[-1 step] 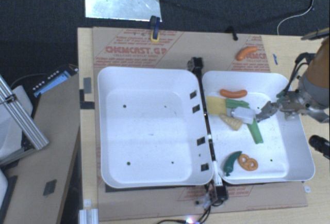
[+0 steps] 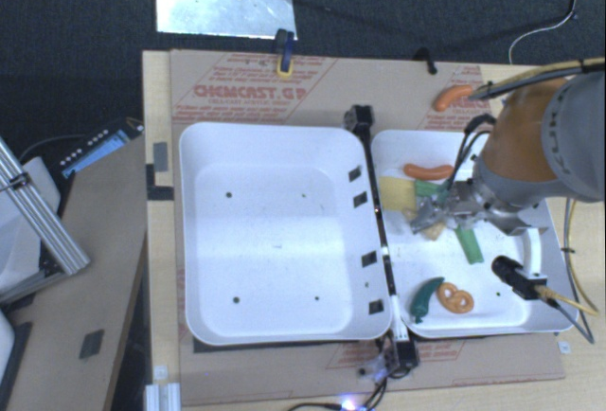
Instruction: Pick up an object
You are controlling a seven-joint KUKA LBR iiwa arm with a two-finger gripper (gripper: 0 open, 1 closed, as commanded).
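While the gripper [image 2: 431, 213] sits low in the right bin [image 2: 540, 319] over a yellow piece [image 2: 398, 196] — grip state cannot be told — nothing is lifted, pick outstanding

We see open floor across the left bin [image 2: 275, 239]; toys crowd the right bin [image 2: 398, 149] around the arm [image 2: 540, 139].

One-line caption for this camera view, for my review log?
KUKA arm's gripper low in the right bin among toy foods, near a green piece; pretzel nearby.
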